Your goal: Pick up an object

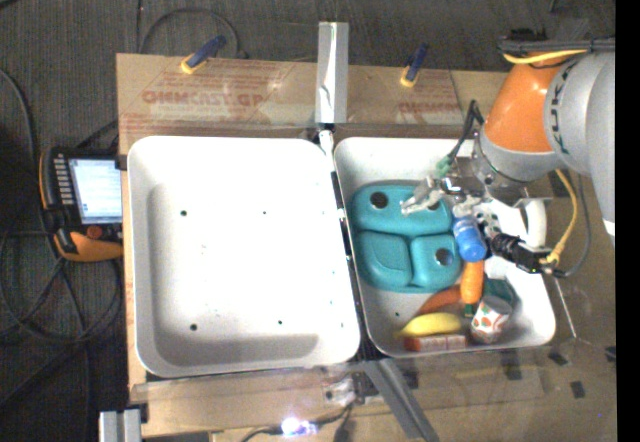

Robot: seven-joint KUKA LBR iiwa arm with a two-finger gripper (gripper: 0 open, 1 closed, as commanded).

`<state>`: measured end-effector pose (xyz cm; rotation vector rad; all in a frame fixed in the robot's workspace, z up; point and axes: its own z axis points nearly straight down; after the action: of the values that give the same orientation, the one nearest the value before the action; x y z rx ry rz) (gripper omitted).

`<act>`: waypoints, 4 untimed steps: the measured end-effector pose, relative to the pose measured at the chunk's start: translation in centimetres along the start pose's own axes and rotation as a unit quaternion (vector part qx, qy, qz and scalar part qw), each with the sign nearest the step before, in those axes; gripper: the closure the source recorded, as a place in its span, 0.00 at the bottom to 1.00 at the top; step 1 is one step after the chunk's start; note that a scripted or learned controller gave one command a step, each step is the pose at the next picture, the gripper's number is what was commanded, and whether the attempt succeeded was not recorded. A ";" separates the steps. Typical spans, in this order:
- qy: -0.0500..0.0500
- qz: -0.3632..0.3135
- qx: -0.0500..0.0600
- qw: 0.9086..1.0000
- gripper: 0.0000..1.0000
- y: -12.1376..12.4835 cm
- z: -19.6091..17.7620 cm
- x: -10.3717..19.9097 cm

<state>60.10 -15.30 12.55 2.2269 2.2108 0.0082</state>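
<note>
My gripper (432,194) hangs over the upper middle of the right bin (545,330), above the top lobe of a large teal plastic object (395,240) that lies along the bin's left side. A small blue cylinder (468,239) sits just below and right of the gripper, by the teal object's edge. An orange carrot (471,283) lies below the cylinder. At the bin's front a yellow banana (432,324) lies beside a small red-and-white box (490,319). Nothing shows in the gripper's grasp.
The left bin (240,250) is bare white. A metal post (331,70) stands behind the seam between the bins. A tablet pendant (85,200) rests left of the bench. Cables from the wrist (560,240) hang over the right bin's right rim.
</note>
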 end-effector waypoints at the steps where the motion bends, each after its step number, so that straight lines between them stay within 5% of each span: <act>1: -0.002 -0.056 -0.005 0.998 0.00 -0.2 1.1 -5.7; 2: 0.001 -0.101 -0.004 0.995 0.00 4.8 2.4 -6.4; 3: 0.000 -0.103 -0.009 0.995 1.00 5.3 0.6 -6.3; 4: -0.001 -0.078 0.004 0.997 1.00 6.9 -6.1 -4.6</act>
<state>66.92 -19.92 18.70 2.0506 2.3811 -0.0026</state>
